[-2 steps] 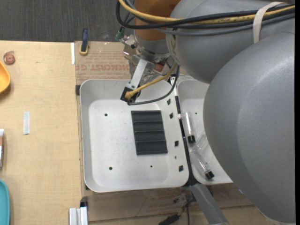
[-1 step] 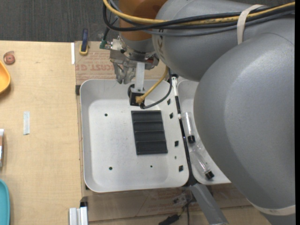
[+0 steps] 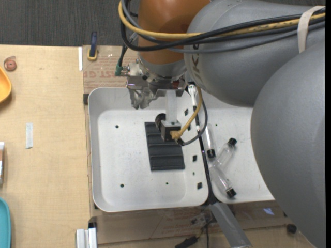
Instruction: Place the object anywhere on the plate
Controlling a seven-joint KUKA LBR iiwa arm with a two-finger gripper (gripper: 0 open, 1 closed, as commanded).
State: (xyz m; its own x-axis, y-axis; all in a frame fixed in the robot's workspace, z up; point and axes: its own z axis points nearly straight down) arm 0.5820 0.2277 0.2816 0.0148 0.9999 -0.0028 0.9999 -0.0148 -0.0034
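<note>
A black ridged rectangular block (image 3: 165, 153) lies flat near the middle of the left white bin (image 3: 103, 154). My gripper (image 3: 141, 98) hangs over the bin's far edge, above and to the left of the block, apart from it, with nothing seen in it. A clear tube with black end caps (image 3: 223, 165) lies at a slant in the right bin (image 3: 248, 190), partly under the arm. At the left edge of the bench a curved orange piece (image 3: 3, 87) and a teal piece (image 3: 3, 223) peek in; I cannot tell whether either is a plate.
The big grey arm with its orange band (image 3: 165, 19) covers the upper right and most of the right bin. On the wooden bench (image 3: 46, 154) left of the bins lie a small clear strip (image 3: 29, 136) and a red disc (image 3: 10, 63).
</note>
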